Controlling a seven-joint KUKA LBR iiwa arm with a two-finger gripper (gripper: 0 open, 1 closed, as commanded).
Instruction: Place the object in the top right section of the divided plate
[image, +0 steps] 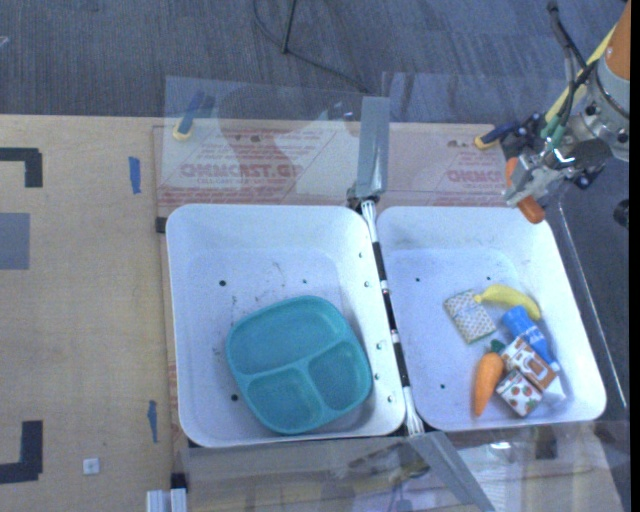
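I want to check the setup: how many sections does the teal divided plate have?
3. The teal divided plate lies in the left bin: one large section toward the upper left, and two smaller sections, lower left and right.

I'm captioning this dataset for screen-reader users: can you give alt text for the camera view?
Two white bins sit side by side: the left bin holds a teal divided plate, the right bin a banana, carrot, blue item and small cartons. The gripper hangs above the right bin's far right corner.
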